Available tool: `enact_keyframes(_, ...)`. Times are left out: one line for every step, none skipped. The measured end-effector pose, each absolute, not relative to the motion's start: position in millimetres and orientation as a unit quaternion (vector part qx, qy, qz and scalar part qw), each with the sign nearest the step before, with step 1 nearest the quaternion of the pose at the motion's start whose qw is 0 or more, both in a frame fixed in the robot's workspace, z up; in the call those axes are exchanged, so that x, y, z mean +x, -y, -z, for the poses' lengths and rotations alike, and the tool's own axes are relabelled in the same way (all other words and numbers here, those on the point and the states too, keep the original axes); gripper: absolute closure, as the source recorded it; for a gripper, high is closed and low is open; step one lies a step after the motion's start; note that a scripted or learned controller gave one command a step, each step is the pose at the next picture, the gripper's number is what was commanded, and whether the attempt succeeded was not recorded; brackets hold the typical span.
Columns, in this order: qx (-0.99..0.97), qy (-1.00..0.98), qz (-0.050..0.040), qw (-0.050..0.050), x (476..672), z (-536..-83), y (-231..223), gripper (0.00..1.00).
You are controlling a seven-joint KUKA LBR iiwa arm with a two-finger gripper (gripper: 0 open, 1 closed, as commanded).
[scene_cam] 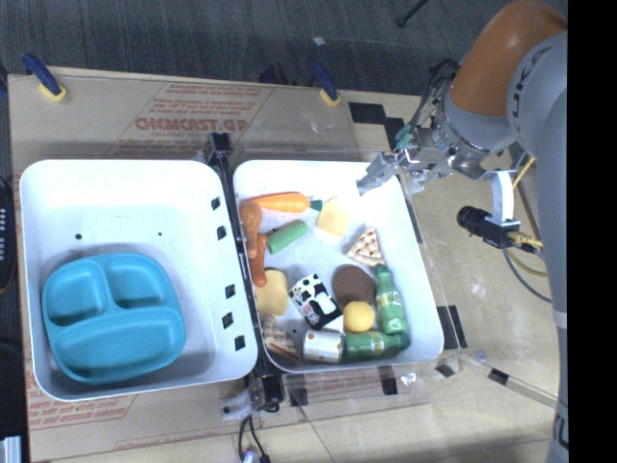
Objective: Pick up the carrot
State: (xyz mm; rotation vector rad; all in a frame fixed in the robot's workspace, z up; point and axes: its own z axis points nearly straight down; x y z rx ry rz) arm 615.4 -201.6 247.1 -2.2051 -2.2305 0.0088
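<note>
The carrot (280, 202) is orange with a small green end. It lies flat near the back left corner of the right bin (422, 287), pointing left to right. My gripper (374, 177) hangs over the back right corner of that bin, about a hand's width to the right of the carrot and apart from it. Nothing shows in the gripper. The grey arm with its orange band reaches in from the upper right.
Crowded around the carrot are an orange-red sausage shape (254, 228), a green cylinder (286, 236), a pale yellow fruit (333, 217), a pizza slice (366, 247), a brown lump (353, 285) and green bottles (388, 302). The left bin (58, 186) holds a blue divided tray (114, 314).
</note>
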Motion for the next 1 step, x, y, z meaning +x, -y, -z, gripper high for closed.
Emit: enact_keyframes(-0.627, 0.779, -0.0039, 0.009, 653.8, -104.0, 180.1, 0.00)
